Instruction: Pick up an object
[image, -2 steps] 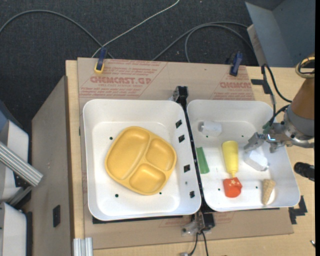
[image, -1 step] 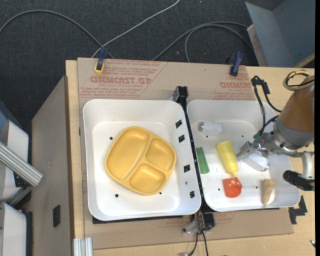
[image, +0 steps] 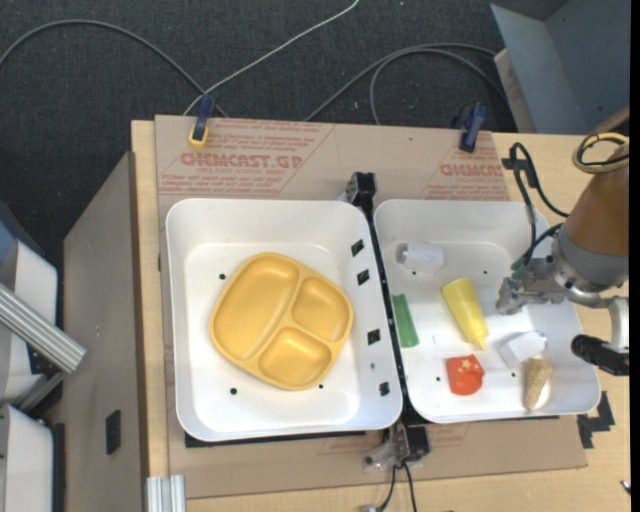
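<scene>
Right bin (image: 560, 405): yellow bottle (image: 465, 310) at centre, red piece (image: 464, 374) below it, green stick (image: 404, 320) at left wall, tan lump (image: 537, 382) lower right. Hand (image: 515, 297) low, just right of bottle; state cannot tell. Left bin (image: 190, 330): yellow divided tray (image: 282, 320).

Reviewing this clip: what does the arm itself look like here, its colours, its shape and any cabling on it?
The arm is a thick round column, orange-brown in its upper part and grey below that toward the wrist. The gripper end is a small block of grey and dark metal parts. Black cables loop along its side, and a yellowish cable coil sits near its top.
</scene>
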